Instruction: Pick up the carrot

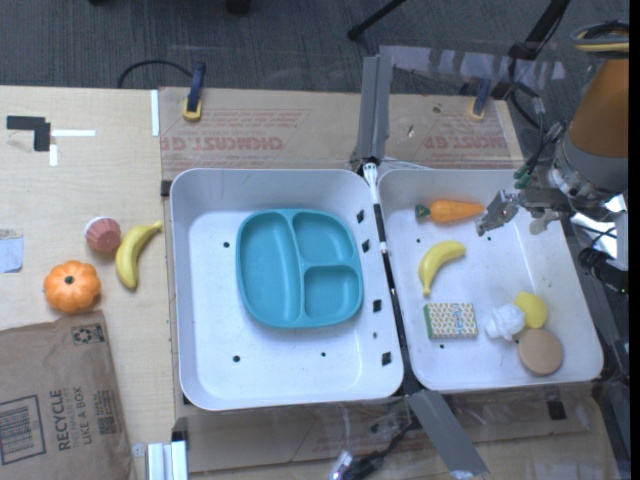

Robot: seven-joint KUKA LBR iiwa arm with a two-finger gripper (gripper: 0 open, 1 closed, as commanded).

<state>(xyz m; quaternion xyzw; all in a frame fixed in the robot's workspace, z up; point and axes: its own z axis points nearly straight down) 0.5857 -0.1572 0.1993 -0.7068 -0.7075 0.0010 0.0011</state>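
At the bottom of the frame, nearest the camera, the front rims of two shallow white bins sit side by side on a bench. In the lower part of the right bin (585,298) lie a round tan disc (541,351), a yellow lemon-like toy (531,309) touching a small white object (505,321), and a green and yellow sponge (451,320). Just above them, toward the bin's middle, rests a yellow banana (439,263).

The left bin (205,298) holds a teal divided plate (299,268) with three compartments, sitting near its centre.

On the wooden bench top at the left of the frame sit a small orange pumpkin (72,286), a second banana (135,253) and a pinkish round object (103,235), close together.

Farther back, in the upper left part of the right bin, the carrot (452,210) lies on its side on the bin floor, orange with a green tip pointing left. Just to its right, the gripper (520,214) hangs at the end of the grey arm with the orange band, which enters from the upper right. Its dark fingers look spread apart, with nothing between them; the nearer one sits just beside the carrot's right end, and whether it touches cannot be told.

Judging from this, the pickup is not yet done: the claw is close to the carrot, but closing on it and lifting it remain.
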